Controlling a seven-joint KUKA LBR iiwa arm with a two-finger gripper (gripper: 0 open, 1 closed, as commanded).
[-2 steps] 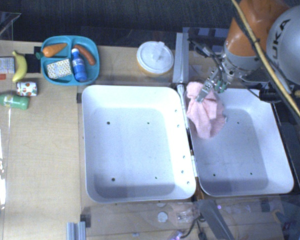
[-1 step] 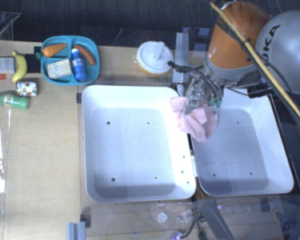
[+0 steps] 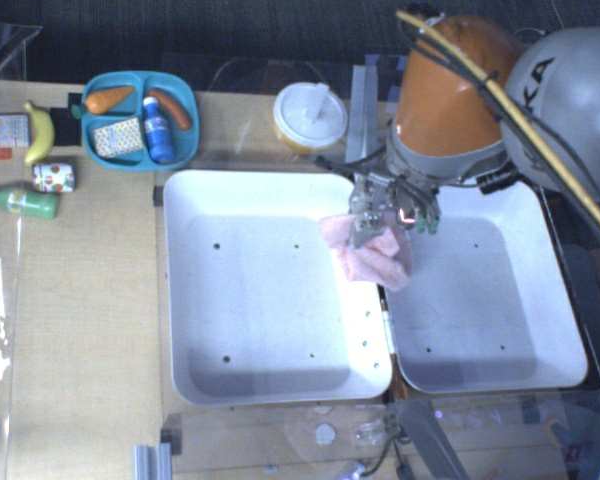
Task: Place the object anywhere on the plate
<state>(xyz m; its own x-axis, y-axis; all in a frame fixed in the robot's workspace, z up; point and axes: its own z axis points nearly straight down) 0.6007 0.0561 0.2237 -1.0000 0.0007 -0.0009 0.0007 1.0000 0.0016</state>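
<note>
So the pink cloth is draped right over the seam between the left bin and the right bin, and the tool sits at its top edge. It looks pinched on a fold of the fabric, though the wrist blocks a clean look, so that's a guess. The cloth is soft, light and floppy, so it'll sag and swing; grabbing a bunched ridge near the middle seems safest. No proper plate that I can make out, just a blue divided tray on the bench at far left. The cloth's upper part is hidden under the tool
</note>
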